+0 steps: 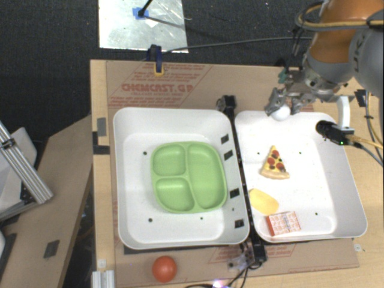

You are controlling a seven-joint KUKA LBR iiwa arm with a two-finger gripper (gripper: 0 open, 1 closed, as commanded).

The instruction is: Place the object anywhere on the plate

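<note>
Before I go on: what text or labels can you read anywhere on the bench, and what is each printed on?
"CHEMCAST GP": red print on the brown paper-covered board behind the white bins.
Lines of smaller red print around it: too blurred to read.
Red and white patterned packet in the right white bin: print too small to read.

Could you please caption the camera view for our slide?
Gripper above right bin's far edge; pizza slice inside it, green plate in left bin.

A green three-compartment plate is seen lying flat in the left bin, nothing on it.
</note>
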